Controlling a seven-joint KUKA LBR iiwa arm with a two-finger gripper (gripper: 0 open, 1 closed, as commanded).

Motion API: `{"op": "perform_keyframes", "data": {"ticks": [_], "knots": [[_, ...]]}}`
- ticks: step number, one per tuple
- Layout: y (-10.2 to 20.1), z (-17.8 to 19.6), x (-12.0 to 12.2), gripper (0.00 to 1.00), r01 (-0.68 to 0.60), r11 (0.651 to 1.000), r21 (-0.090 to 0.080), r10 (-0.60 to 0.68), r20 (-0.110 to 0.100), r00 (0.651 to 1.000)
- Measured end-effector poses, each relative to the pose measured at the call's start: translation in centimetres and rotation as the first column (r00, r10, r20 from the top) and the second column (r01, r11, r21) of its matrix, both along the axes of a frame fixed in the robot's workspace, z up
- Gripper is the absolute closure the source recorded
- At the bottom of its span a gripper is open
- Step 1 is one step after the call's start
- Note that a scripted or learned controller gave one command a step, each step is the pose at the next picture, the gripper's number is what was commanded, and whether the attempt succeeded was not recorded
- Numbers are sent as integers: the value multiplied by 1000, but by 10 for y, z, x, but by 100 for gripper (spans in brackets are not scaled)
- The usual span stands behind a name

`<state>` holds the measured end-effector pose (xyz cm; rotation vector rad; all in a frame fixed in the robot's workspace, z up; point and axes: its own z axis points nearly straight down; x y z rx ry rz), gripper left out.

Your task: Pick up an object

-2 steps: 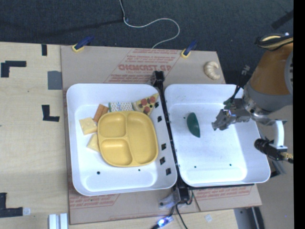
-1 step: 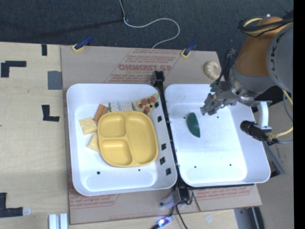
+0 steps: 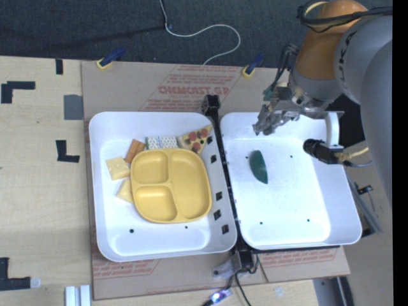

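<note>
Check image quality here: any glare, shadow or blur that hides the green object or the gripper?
Camera view: even lighting, white bins bright but not blown out; the green object in the right bin is sharp, with a faint shadow; the gripper above the bin's far edge is slightly soft, fingers hard to read.

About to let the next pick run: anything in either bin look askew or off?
Yes, in the left bin. The yellow tray sits on top of smaller pieces, which poke out at its left and upper edges. The green object lies alone in the right bin, apart from the gripper.
</note>
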<state>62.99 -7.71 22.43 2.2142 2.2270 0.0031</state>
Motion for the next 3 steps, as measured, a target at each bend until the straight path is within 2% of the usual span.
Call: {"op": "perform_keyframes", "data": {"ticks": [1, 3], "knots": [[34, 10, 20, 100, 1, 1000, 0, -1, -1, 1000], [26, 8, 21, 100, 6, 1000, -2, -6, -4, 1000]]}}
